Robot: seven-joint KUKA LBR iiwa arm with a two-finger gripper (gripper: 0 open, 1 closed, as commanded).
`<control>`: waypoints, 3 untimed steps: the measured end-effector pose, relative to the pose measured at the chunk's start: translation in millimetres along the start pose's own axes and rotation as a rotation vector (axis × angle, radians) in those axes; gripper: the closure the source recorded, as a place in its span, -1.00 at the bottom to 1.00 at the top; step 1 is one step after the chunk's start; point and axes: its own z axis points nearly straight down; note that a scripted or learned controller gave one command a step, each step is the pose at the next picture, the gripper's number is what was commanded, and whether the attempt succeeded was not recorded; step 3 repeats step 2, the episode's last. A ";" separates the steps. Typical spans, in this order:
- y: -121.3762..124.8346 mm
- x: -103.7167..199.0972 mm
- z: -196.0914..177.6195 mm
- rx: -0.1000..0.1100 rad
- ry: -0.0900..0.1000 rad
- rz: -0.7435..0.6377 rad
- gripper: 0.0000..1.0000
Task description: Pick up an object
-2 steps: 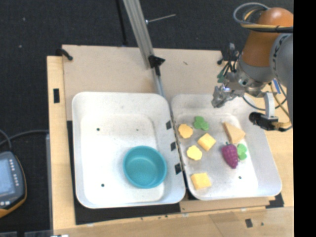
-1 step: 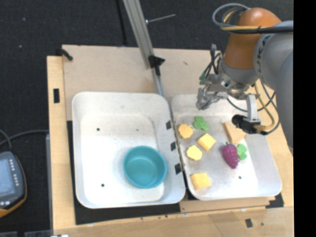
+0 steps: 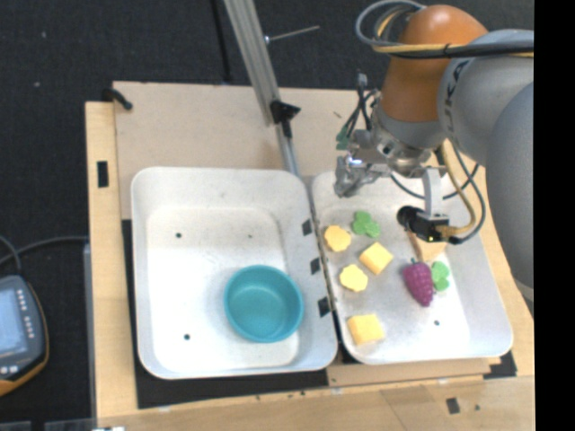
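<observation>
Overhead slanted view of the counter [image 3: 180, 124] with two shallow white bins side by side. At the far left, off the counter, lies a handheld device with a screen [image 3: 16, 323]. The left bin [image 3: 157, 241] holds one thing, a teal bowl [image 3: 262, 303], which stands upright near the bin's front right corner. A metal rail [image 3: 256, 61] slants down from the top of the view and ends at the counter's back, just behind the seam between the bins.

The right bin [image 3: 472, 326] holds the small things that may be picked. Along its left edge, from back to front, lie a round yellow piece [image 3: 337, 238], a lobed yellow piece [image 3: 354, 279] and a yellow block [image 3: 366, 329]; the block is nearest the front left corner. A green clover-shaped piece [image 3: 365, 224] lies just behind and to the right of the round yellow piece. A yellow cube [image 3: 376, 259] lies between the clover-shaped piece and the lobed piece, apart from both. Further right, near the bin's middle, a purple bunch of grapes [image 3: 418, 283] touches a small green piece [image 3: 440, 277], with an orange wedge [image 3: 431, 250] just behind them.

The tool [image 3: 349, 182] hangs over the back left corner of the right bin, behind the clover-shaped piece and apart from every thing in the bin; it holds nothing visible, and whether it is open or closed cannot be told. The grey arm [image 3: 490, 88], with its orange band [image 3: 422, 65], reaches in from the right.
</observation>
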 end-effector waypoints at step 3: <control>-14.5 99.6 -6.2 0.003 0.001 -0.005 1.00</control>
